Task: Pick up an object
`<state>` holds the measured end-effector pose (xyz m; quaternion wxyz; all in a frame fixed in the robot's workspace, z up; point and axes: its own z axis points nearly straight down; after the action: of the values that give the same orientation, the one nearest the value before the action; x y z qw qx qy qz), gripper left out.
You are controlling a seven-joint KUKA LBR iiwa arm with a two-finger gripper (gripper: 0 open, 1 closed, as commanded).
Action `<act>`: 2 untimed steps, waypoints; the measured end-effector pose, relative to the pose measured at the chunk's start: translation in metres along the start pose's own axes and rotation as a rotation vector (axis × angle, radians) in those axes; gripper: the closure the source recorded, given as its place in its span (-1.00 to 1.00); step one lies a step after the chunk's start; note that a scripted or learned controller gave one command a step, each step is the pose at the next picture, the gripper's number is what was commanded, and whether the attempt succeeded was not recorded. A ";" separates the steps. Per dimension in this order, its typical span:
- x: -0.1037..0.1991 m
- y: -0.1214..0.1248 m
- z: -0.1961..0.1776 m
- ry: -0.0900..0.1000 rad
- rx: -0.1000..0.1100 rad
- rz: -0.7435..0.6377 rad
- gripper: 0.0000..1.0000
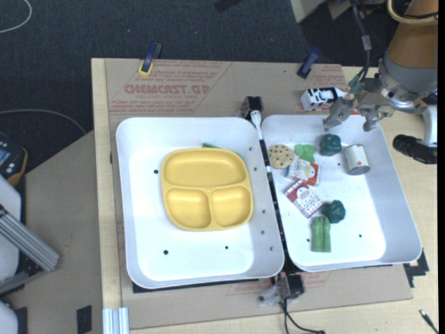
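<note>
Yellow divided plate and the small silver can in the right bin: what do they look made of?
The yellow divided plate looks like molded plastic, smooth and semi-matte: uniform colour, soft rounded compartment ridges, dull highlights. The small silver can looks like metal or metallised plastic; its grey side has a sheen and its end is pale, but it is too small to settle.

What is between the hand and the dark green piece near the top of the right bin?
Nothing visible. The hand hangs over the right bin's upper edge, and the dark green piece lies just below it toward the camera. The silver can sits beside that piece, to its right, not in between.
</note>
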<state>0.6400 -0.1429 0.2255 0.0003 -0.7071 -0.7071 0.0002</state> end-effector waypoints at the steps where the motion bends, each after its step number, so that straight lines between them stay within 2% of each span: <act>1: -0.002 0.002 0.042 0.000 0.003 0.000 -1.00; 2: 0.004 -0.002 0.087 0.001 0.005 -0.001 -1.00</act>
<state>0.6377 -0.1390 0.1383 0.0026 -0.7069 -0.7073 0.0017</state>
